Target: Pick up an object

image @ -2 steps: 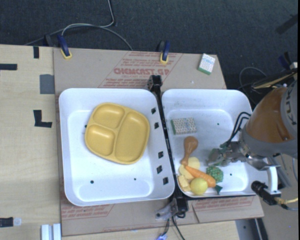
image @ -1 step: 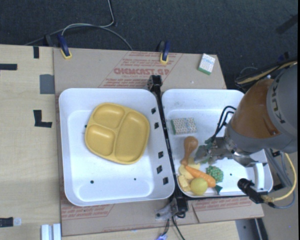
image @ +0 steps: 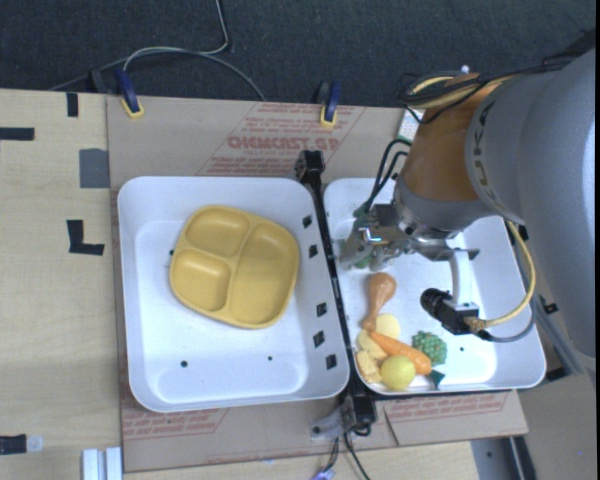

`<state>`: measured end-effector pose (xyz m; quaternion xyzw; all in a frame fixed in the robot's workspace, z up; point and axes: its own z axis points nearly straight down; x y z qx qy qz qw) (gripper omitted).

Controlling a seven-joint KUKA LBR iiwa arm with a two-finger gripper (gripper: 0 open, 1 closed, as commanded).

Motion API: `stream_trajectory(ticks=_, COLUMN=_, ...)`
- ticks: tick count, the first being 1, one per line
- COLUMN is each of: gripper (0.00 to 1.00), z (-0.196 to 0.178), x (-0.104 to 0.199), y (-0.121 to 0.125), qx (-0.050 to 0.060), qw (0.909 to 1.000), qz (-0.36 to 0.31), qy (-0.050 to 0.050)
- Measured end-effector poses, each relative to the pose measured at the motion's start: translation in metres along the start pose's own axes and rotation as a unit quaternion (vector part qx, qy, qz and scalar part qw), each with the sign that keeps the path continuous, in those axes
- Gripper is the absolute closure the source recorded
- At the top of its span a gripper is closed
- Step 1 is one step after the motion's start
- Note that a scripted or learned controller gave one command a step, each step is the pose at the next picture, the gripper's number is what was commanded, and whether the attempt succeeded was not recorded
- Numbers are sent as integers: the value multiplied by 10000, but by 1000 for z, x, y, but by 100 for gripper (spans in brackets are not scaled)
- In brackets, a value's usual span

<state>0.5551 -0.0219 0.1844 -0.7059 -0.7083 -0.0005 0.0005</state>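
Toy food lies in the right bin (image: 510, 368): a tan chicken drumstick (image: 379, 292), an orange carrot (image: 400, 348), a yellow lemon (image: 398, 372), a pale yellow piece (image: 387, 326) and green broccoli (image: 430, 347). My gripper (image: 370, 249) hangs low over the bin's upper left part, just above the drumstick's thick end. The wrist and cables hide much of its fingers. I see nothing held between them.
The left bin (image: 150, 368) holds a yellow divided plate (image: 234, 265). A black divider rail (image: 325, 278) runs between the bins. The arm's orange band and grey body (image: 500, 158) cover the right bin's upper right. Cables and clamps lie along the bench's back edge.
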Motion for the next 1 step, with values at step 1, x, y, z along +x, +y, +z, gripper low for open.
stream_trajectory(ticks=1, gripper=100, z=-15, x=46, y=20, qx=8, qw=10000, qz=4, qy=-3)
